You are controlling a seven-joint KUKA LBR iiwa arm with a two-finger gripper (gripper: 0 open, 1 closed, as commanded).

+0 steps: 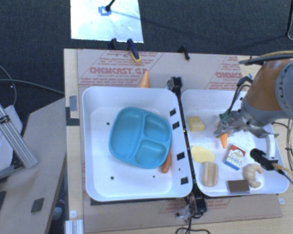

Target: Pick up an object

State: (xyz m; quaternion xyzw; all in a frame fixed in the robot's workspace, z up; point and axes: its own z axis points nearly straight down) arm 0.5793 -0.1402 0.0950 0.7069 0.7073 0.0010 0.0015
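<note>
My gripper [224, 130] is low over the right bin [278, 182], near its middle. A small orange carrot [223, 140] hangs point down from between its fingertips, and the gripper looks shut on the carrot's top end. Around it in this bin lie a yellow cheese block [195, 124], a pale yellow slice [203, 154], a tan bread roll [210, 173], a small red and white box [235, 156], a croissant [252, 173] and a brown bar [238, 186].
The left bin [100, 179] holds a blue divided plate [140, 137] with a second orange carrot [166, 163] at the plate's near right edge. An orange cone [144, 79] stands behind the left bin. A black clamp strip [180, 145] runs between the bins.
</note>
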